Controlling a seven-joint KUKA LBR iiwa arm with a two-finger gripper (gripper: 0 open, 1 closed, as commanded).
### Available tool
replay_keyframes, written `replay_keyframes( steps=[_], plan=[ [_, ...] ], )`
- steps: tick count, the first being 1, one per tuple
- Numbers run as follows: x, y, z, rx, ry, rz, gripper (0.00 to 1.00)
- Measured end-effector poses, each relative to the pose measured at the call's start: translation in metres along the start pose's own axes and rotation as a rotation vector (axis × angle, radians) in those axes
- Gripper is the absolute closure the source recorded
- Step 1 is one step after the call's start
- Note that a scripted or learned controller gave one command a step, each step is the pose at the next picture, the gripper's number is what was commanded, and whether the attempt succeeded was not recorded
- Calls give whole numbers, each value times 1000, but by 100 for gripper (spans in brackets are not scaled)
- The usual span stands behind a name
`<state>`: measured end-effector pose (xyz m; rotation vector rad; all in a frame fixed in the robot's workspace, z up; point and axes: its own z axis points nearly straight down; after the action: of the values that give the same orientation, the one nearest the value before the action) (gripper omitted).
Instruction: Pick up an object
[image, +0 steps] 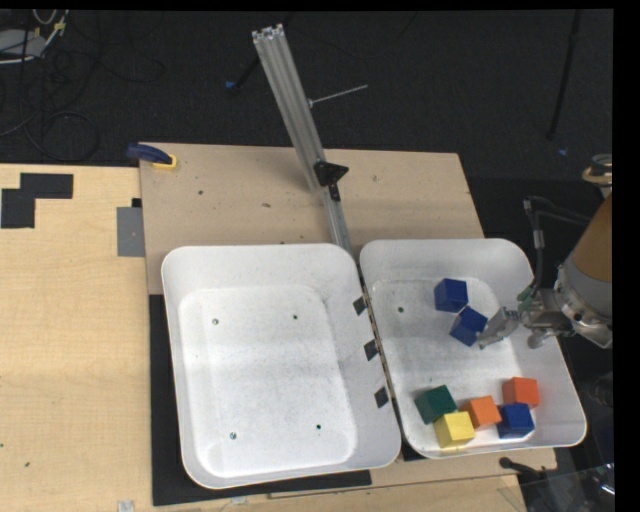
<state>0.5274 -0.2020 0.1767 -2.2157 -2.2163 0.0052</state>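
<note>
The right bin (400, 262) holds several cubes. Two blue cubes (451, 294) (468, 326) lie near its middle. A green cube (435, 403), a yellow cube (455, 428), an orange cube (484, 411), a red-orange cube (521, 391) and another blue cube (515, 419) cluster at its front. My gripper (512, 338) hangs over the right side of this bin, just right of the lower blue cube. Its fingers are spread, and the left fingertip (487, 339) sits close beside that cube. Nothing is between the fingers.
The left bin (180, 270) stands beside the right one, with black clips (368, 348) along their shared edge. A slanted aluminium rail (295, 110) rises behind the bins. The arm (592, 265) enters from the right edge.
</note>
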Motion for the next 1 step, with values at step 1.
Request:
replay_keyframes(
  steps=[1],
  plan=[
    [7, 1, 46, 0, 0, 2, 0]
  ],
)
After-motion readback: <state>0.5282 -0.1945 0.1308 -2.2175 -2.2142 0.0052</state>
